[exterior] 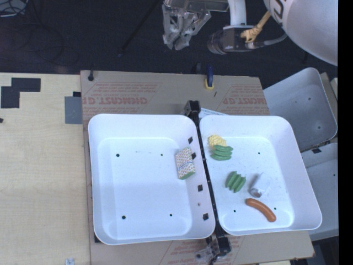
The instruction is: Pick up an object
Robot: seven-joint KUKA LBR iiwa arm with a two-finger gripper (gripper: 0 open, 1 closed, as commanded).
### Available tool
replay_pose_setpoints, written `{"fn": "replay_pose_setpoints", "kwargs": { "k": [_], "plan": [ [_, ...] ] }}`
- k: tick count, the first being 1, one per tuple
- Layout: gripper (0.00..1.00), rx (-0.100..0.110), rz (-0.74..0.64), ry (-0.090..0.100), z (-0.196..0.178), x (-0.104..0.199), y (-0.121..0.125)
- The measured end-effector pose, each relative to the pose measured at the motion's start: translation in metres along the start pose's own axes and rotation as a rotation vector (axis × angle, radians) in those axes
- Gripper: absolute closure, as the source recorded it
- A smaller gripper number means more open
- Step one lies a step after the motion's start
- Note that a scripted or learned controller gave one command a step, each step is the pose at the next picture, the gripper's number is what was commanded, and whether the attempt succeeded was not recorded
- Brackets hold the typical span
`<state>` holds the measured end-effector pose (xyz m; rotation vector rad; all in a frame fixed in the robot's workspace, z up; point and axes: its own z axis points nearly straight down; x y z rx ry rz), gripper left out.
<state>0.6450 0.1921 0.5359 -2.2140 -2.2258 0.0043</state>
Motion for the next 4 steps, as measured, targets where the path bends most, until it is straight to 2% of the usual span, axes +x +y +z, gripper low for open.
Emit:
{"fn": "replay_pose_setpoints", "kwargs": {
  "k": [1, 2, 3, 4],
  "plan": [
    [1.00, 0.006, 0.001, -0.002, 0.038, 0.042, -0.001],
    [1.00, 0.002, 0.008, -0.001, -0.003, -0.026, -0.050],
    [1.00, -0.001, 0.001, -0.001, -0.001, -0.012, -0.028],
    [1.00, -0.001, 0.000, 0.000, 0.000, 0.049, 0.000]
  ]
}}
